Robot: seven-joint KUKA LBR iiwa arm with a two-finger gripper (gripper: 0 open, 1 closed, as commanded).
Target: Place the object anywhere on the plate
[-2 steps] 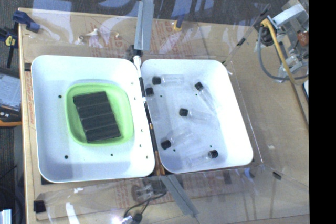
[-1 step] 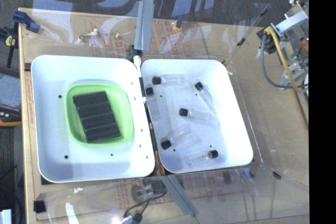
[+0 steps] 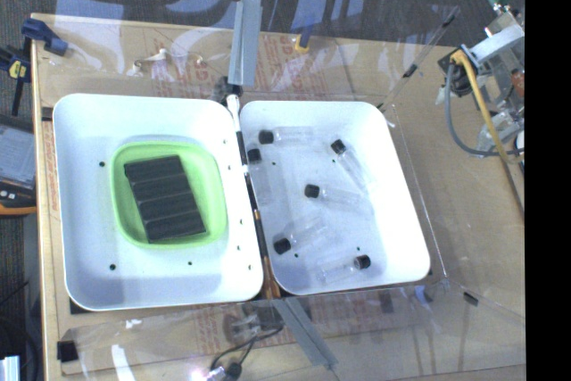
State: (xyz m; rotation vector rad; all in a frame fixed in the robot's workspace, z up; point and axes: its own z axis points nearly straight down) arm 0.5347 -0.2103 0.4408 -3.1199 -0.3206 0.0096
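Observation:
A light green plate (image 3: 122, 192) lies in the left white bin (image 3: 80, 263). On it rests a black ribbed rectangular block (image 3: 166, 197), turned slightly off square. Several clear vials with black caps lie scattered in the right white bin (image 3: 406, 227); one vial (image 3: 323, 194) is near the bin's middle, another vial (image 3: 346, 157) lies further back, and a third vial (image 3: 348, 264) is near the front. My gripper (image 3: 500, 67) is at the far right edge of the view, beyond the right bin and well away from the vials and the plate.
A grey metal bar (image 3: 243, 40) stands behind the gap between the bins. Clear plastic sheeting (image 3: 446, 299) surrounds the right bin. Blue clamps (image 3: 40, 33) sit at the bench's back left corner. Cables (image 3: 227, 361) lie at the front edge.

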